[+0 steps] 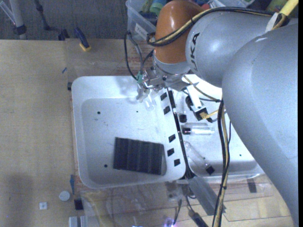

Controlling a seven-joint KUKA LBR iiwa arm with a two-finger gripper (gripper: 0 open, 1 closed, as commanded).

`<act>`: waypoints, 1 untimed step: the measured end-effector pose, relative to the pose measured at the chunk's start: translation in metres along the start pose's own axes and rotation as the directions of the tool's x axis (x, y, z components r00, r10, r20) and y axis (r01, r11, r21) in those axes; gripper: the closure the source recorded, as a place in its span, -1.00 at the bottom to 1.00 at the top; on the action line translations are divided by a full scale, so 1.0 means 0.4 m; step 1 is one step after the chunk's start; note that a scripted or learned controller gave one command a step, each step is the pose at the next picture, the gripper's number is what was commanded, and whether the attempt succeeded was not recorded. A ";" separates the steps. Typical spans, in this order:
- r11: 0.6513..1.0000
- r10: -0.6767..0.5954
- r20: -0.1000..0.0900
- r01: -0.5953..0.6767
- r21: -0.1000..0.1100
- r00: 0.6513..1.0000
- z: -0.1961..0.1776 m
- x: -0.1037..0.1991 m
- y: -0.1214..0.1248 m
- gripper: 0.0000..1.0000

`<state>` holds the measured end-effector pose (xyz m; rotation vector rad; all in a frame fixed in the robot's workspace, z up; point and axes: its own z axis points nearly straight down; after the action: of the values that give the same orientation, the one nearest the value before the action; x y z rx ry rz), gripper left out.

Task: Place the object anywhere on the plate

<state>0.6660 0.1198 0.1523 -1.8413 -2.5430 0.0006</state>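
"KUKA", seemingly, on grey arm

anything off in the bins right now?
Nothing looks spilled or broken. The dark ribbed plate lies flat in the left bin, a bit skewed to its walls. The claw is at that bin's far end, well away from the plate. Small items sit in the right bin, too blurred to identify.

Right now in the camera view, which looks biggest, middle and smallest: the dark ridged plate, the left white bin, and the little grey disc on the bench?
1. left white bin: it looks largest and holds the plate.
2. dark ridged plate: it fills part of the bin's floor.
3. little grey disc: by far the smallest, on the bench outside the bin.
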 end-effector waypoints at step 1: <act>0.970 0.243 0.001 -0.243 -0.004 0.970 -0.134 0.082 0.028 1.00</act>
<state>0.6665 0.1546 0.2058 -2.1416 -2.3007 -0.0033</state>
